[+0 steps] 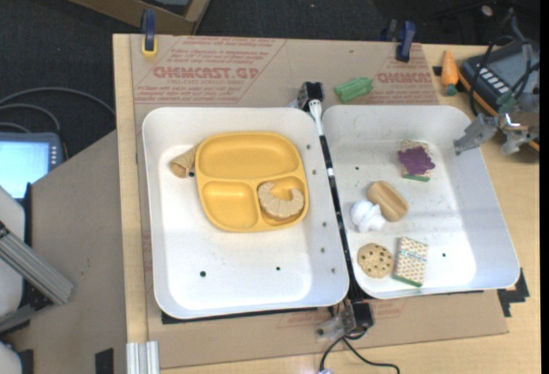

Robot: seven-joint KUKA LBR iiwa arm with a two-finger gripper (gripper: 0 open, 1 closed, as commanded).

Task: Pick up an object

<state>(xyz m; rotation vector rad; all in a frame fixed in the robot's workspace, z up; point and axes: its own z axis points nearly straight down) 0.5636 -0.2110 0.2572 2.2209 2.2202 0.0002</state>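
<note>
The right bin (480,218) holds a purple-topped piece (416,161), a tan bun-shaped piece (388,200), a small white object (365,214), a round cookie (374,260) and a patterned cracker block (411,261). In the left bin (232,286) lies a yellow divided plate (249,179) with a round beige piece (281,199) in its lower right compartment. A tan piece (182,163) rests against the plate's left edge. My gripper (493,139) hovers over the right bin's far right rim, open, with nothing between its fingers. It is well right of the purple-topped piece.
A green object (353,89) lies on the cardboard behind the bins, beside a black fitting (309,93). Blue clamps (149,24) (405,36) hold the board's back edge. An orange item (449,69) and dark equipment (493,76) sit at the back right.
</note>
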